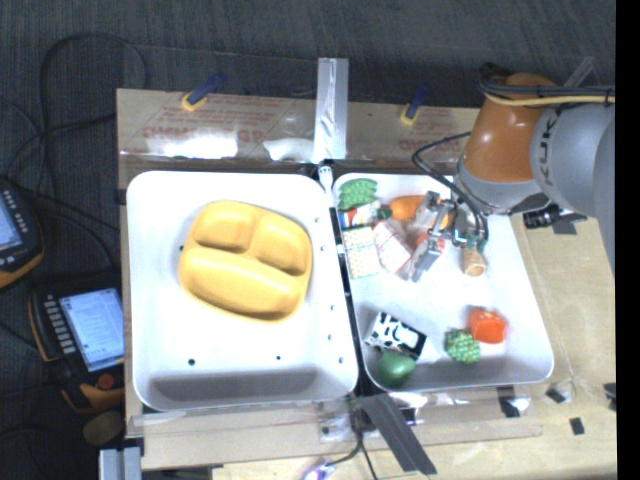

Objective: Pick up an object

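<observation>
Over the right bin (530, 328), the gripper (432, 240) hangs above a pale packet (392, 248) amid crowded items, whether gaping or clamped I cannot tell, so it should probably descend straight, centred on one piece.

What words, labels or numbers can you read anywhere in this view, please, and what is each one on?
"KU": partial lettering on the grey arm, cut off by its curve.
Red print on the cardboard sheet: too faint to read.
Handheld screen: lines of text, too small.
Black-and-white packet: pattern, nothing legible.
</observation>
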Robot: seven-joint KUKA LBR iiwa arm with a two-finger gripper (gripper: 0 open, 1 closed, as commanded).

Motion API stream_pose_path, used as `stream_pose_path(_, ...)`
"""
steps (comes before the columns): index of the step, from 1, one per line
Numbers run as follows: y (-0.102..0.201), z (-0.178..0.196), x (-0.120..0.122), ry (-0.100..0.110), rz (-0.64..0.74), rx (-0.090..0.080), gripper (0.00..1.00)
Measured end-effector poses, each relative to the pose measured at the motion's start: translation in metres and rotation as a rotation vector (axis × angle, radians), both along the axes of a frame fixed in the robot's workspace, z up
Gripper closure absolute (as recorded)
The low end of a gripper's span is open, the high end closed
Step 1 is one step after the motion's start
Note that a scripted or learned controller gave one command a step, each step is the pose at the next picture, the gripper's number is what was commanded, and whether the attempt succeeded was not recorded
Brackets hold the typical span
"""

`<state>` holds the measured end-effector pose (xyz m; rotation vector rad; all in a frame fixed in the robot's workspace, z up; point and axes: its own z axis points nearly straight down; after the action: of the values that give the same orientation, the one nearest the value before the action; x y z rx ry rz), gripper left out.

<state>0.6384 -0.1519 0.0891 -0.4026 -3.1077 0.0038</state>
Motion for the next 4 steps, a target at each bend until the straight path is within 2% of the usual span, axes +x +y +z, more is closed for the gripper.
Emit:
stream_pose_path(1, 0.026, 0.001, -0.013, -0.019, -0.037, -0.001, 0.00)
stream_pose_path(2, -0.018, 0.001, -0.084, -0.019, -0.033, -0.003, 0.00)
stream_pose_path(3, 0.019, 0.000, -0.011, -0.020, -0.148, -0.001, 0.00)
stream_pose_path(4, -0.003, 0.001, -0.120, -0.017, -0.212, -0.003, 0.00)
